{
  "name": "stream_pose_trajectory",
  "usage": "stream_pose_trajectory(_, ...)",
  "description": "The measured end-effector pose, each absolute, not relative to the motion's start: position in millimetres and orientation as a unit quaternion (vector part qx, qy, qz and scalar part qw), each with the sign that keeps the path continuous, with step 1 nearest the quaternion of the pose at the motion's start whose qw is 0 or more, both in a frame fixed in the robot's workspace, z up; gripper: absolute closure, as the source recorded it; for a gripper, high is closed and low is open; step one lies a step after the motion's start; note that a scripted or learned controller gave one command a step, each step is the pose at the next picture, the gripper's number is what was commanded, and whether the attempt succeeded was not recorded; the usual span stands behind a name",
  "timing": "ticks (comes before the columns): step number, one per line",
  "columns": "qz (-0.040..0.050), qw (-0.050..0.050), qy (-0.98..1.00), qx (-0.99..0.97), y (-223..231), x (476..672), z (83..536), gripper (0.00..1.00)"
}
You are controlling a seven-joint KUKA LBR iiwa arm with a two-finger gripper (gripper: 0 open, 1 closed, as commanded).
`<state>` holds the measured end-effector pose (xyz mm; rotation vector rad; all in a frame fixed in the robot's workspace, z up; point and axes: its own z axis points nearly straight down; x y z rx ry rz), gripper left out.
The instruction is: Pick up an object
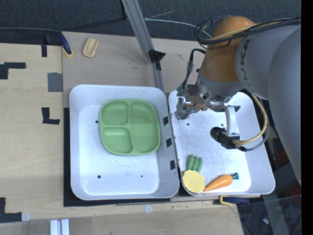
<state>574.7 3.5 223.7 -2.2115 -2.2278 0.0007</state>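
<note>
A green divided plate (130, 127) lies in the left bin (83, 146). In the right bin (254, 175), near its front edge, lie a yellow disc (193, 181), a small green ribbed piece (194, 163) and an orange carrot (218, 181). My gripper (182, 110) hangs over the back left part of the right bin, close to the wall between the bins. It stands well behind the three small objects, and nothing shows between its fingers.
A metal pole (142, 31) slants across the bench behind the bins. A small tan object (90, 47) and a blue and yellow clip (65, 44) lie on the bench at the back left. The big grey arm (274, 72) covers the right bin's back right.
</note>
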Motion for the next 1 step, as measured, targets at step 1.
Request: stream_pose_trajectory(1, 0.0004, 0.001, -0.71, -0.705, 52.2, 581.1, 215.8, 1.0)
